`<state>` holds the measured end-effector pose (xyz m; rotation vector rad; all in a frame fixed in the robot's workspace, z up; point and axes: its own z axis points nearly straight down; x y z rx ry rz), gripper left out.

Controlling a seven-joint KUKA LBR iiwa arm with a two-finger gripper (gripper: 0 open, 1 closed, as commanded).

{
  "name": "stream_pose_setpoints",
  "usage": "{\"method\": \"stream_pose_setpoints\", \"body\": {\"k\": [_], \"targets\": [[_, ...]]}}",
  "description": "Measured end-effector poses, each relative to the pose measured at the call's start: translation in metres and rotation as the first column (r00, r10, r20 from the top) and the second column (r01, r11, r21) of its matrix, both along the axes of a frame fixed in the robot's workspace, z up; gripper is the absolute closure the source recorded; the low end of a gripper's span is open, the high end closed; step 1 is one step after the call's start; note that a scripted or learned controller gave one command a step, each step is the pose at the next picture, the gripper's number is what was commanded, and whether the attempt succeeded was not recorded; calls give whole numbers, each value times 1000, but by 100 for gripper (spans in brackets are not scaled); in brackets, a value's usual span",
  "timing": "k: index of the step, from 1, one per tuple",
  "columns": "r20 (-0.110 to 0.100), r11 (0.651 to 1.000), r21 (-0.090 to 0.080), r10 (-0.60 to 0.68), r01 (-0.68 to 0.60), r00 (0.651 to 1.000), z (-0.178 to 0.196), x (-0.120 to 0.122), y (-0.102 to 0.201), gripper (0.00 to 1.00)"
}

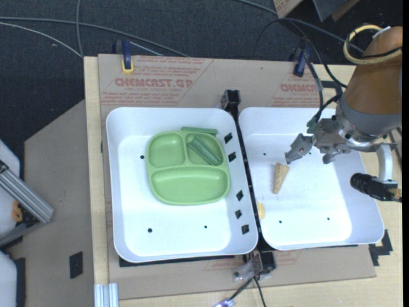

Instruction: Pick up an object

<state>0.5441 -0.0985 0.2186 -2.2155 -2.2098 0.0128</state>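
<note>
Over in the right-hand shallow white plastic bin (332,226), roughly in the middle of its floor, you've got a small tan cone-shaped piece (279,176) that looks like a little wafer cone or a foam wedge. It lies flat, narrow tip toward the near side and wider end toward the far side.

The grey two-finger gripper (313,151) hangs just up and to the right of it, close but apart from it. Its two dark fingers look spread apart with nothing between them, so you aren't holding anything yet.

My read on handling: it looks very light and fairly stiff, maybe crumbly if it really is a wafer, so you don't want a hard squeeze. It's also small and tapered, which means it could squirt out of the fingers toward the thin end or just skid across the smooth bin floor when nudged. I'd come straight down over the wider far half and close across its short width, so the fingers meet the fattest part, not the tip.

The left white bin (121,222) holds a light green divided plastic plate (185,187) with a darker green stick-like piece (206,149) in its far-right compartment. That plate is broad and flat with low edges, a much harder pinch, so you're better off with the cone.
</note>
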Motion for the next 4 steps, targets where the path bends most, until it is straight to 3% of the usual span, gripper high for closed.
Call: {"method": "stream_pose_setpoints", "body": {"k": [1, 2, 4], "targets": [[13, 1000, -2, 3, -3, 1000, 6, 3, 0, 0], [6, 1000, 0, 2, -2, 1000, -56, -2, 4, 0], [9, 1000, -1, 2, -2, 1000, -136, 4, 5, 0]]}}
